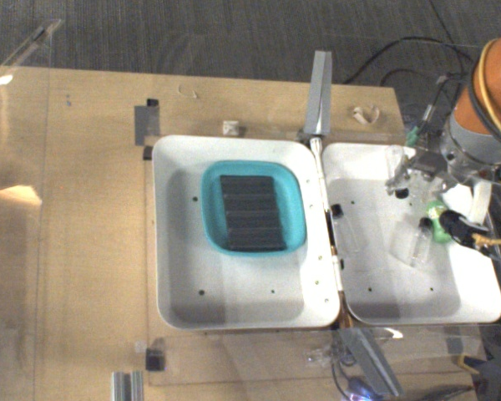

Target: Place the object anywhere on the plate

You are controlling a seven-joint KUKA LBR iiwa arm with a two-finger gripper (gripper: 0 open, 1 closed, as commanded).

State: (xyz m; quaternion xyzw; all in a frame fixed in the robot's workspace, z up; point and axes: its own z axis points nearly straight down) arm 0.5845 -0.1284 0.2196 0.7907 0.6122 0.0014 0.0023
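A teal plate (253, 207) with a dark ridged insert lies in the left bin (175, 257), toward its back. A small green object (438, 224) sits at the right side of the right bin (376, 299), partly covered by the arm's hardware. My gripper (427, 211) hangs low over the right bin, right next to the green object. From this angle I cannot tell whether the object is in its grasp or just beside it. A pale translucent shape (412, 246) shows just below and left of the green object.
A grey metal post (320, 94) stands behind the divide between the bins. Cables (401, 53) trail over the bench at the back right. A small black mark (336, 210) sits on the right bin's floor near its left wall.
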